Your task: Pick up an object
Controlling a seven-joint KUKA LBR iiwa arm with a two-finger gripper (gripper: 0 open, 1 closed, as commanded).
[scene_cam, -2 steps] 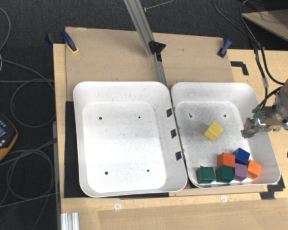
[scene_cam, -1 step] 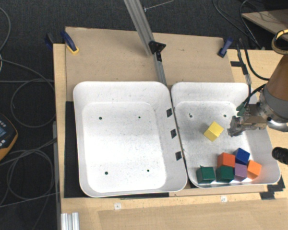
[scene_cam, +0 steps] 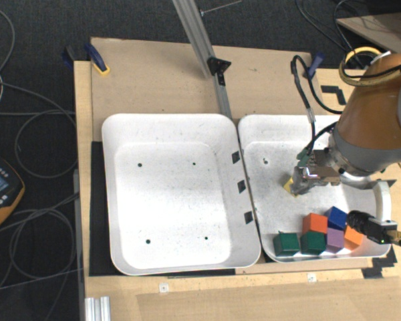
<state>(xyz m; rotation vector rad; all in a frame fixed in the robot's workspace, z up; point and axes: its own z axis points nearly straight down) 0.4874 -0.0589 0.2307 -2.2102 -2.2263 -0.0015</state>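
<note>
My gripper (scene_cam: 302,180) hangs low over the middle of the right bin (scene_cam: 274,123), reaching in from the right. A small yellow object (scene_cam: 289,188) peeks out at its lower left tip, mostly hidden by the gripper. Whether it rests on the bin floor or is lifted cannot be told. Several blocks are clustered in the bin's front right corner: an orange block (scene_cam: 315,222), a blue block (scene_cam: 337,216), a purple block (scene_cam: 335,238), a second orange block (scene_cam: 353,237) and two green blocks (scene_cam: 287,243) (scene_cam: 313,243).
The left bin (scene_cam: 167,192) lies beside the right one, with a shared ridge (scene_cam: 244,186) between them. A slanted metal pole (scene_cam: 200,39) crosses above the bench at the back. Cables (scene_cam: 304,85) trail along the arm.
</note>
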